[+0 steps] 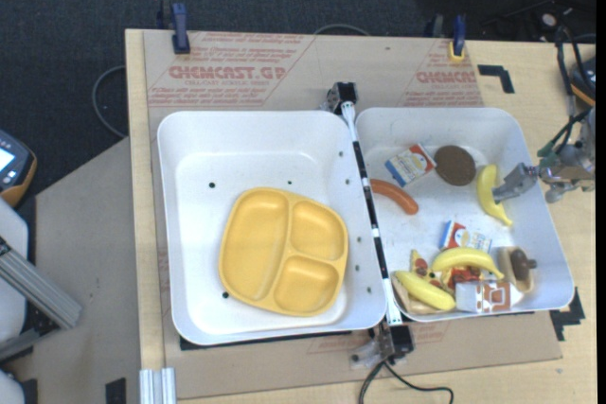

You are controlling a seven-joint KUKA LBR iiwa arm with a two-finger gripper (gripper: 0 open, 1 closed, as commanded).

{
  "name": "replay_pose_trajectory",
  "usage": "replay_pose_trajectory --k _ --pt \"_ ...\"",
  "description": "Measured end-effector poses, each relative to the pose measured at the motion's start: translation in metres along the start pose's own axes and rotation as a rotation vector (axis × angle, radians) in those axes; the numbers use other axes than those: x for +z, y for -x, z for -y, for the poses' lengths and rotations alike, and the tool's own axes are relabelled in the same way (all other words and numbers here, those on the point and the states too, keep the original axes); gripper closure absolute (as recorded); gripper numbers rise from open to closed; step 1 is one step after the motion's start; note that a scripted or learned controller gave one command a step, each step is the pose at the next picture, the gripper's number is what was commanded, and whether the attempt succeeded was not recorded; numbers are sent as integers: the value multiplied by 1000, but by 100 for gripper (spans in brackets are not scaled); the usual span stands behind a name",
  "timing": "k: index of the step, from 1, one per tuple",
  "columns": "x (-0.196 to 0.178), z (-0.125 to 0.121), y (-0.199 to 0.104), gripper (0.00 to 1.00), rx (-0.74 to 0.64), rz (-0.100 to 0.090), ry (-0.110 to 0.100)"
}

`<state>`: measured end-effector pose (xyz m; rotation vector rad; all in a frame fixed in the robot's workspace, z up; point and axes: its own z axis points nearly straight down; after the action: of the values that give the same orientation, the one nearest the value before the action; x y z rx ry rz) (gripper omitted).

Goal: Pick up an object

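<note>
Gripper (519, 184) at right edge of frame, mid-height, reaching in leftward from the right; fingers unresolved.

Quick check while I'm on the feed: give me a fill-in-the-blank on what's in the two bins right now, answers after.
1. The yellow tray lies in the ____ bin of the view.
2. That tray has ____ compartments.
3. The hot dog sausage lies near the right bin's ____ wall.
4. The hand is at the right bin's right edge, beside an upright ____.

Missing words: left; three; left; banana
</note>
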<state>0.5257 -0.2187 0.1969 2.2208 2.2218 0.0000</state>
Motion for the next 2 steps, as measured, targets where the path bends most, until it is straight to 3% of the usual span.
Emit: replay_pose_trajectory --k 1,2 --pt "113 -71 -39 0 -7 3 10" --pt "113 -126 -100 0 -7 0 4"
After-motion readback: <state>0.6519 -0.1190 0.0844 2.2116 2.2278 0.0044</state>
